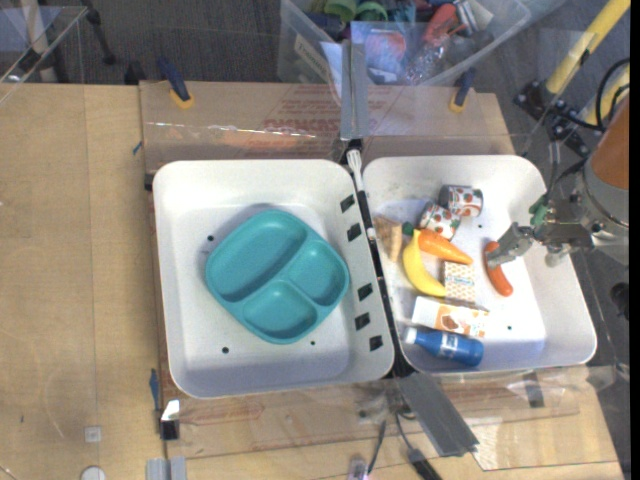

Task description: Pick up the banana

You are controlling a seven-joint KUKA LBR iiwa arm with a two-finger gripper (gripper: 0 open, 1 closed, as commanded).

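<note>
Two white bins side by side on the bench. Left bin (180,268) has a teal divided plate (276,274) lying flat, roughly centred, compartments facing up.

Right bin (560,308) holds the clutter. Banana (420,268) lies w/ its curve running approx 12-to-5 o'clock, left of bin centre, near the divider (362,258) between the bins. Carrot (443,246) lies across the banana's upper end, touching it, pointing to approx 4 o'clock. At 12 o'clock from the banana: a small printed can (461,202) and another patterned pack (437,219) just below-left of it. A cone-like item (387,238) sits at the banana's 10 o'clock, close to the divider. Small box (461,284) at banana's 4 o'clock, just beside its lower tip. Below that a white carton (450,318), and at 6 o'clock a blue bottle (445,345) on its side near the bin's front wall.

Arm comes in from 3 o'clock. Gripper (512,248) hangs over the right half of the right bin, fingers pointing to approx 8 o'clock. An orange-red item (499,277) sits right at/below the tips; can't tell if it's touched or gripped. How far the jaws are apart: can't tell from this angle. Gripper is well apart from the banana, at its 3 o'clock, w/ the carrot and box between. Banana not held, resting in the bin.
</note>
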